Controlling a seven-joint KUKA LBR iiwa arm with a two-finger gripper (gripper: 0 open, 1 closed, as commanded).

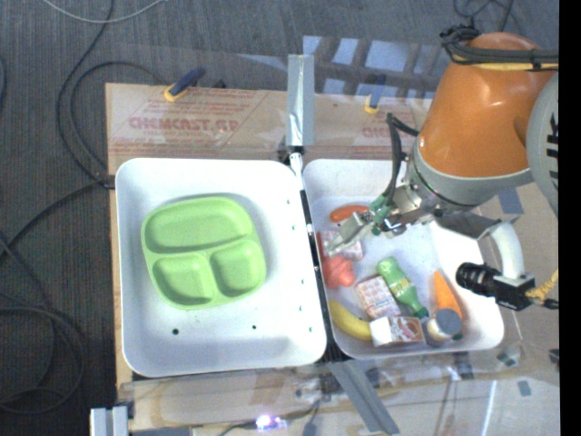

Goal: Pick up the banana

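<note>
A metal gripper [348, 238] is hovering over the right bin [490, 334], jaw state unclear; curved yellow banana [348, 321] is lying below.

Banana [349, 320] at right bin [472, 243] front edge; gripper [349, 236] above, near pink item [338, 272].

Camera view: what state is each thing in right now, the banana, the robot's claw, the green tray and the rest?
Banana: lying flat at the right bin's near edge, not held.
Gripper: low over the right bin, above the pink item, apart from the banana.
Green tray: right side up in the left bin.
Green bottle: lying on its side.
Carrot: lying flat.
Right bin: holds the small items.
</note>
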